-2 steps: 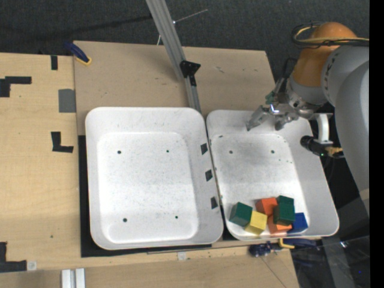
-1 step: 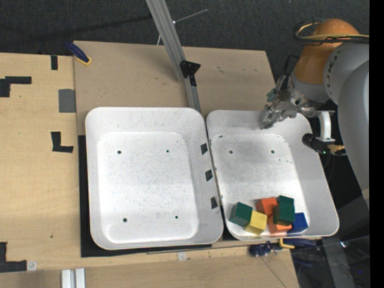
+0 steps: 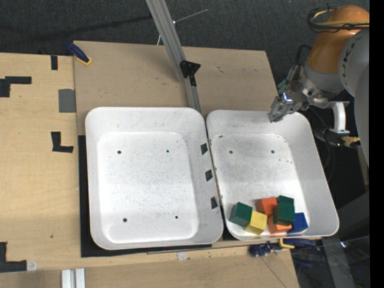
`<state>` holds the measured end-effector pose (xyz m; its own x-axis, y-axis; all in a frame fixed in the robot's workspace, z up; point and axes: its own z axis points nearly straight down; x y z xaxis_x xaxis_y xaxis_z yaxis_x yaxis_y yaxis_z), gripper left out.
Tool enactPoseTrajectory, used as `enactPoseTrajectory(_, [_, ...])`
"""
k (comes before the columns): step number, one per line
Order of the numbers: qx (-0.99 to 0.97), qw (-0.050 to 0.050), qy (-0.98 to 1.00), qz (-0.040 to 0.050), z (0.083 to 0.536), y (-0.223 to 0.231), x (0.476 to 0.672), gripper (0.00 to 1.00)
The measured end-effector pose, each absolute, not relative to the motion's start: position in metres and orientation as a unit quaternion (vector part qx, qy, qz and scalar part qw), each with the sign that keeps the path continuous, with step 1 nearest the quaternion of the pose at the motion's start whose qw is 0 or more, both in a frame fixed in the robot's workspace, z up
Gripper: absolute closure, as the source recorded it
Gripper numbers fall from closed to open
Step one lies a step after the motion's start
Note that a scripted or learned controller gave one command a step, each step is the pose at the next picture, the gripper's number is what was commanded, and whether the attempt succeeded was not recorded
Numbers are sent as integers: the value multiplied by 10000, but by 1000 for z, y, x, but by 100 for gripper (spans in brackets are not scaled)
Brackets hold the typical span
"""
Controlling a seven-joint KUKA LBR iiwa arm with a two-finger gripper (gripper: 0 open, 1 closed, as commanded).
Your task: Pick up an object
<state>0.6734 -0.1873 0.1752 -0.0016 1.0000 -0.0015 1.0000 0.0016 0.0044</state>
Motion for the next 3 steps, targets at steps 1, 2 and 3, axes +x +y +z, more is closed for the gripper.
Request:
enactPoseTrajectory(1, [7063, 26, 7079, 16, 229, -187, 675, 100])
enactPoseTrajectory(2, [7052, -5, 7090, 4, 234, -140, 669, 100])
enactPoseTrajectory(3, [7045, -10, 7097, 5, 243, -84, 666, 100])
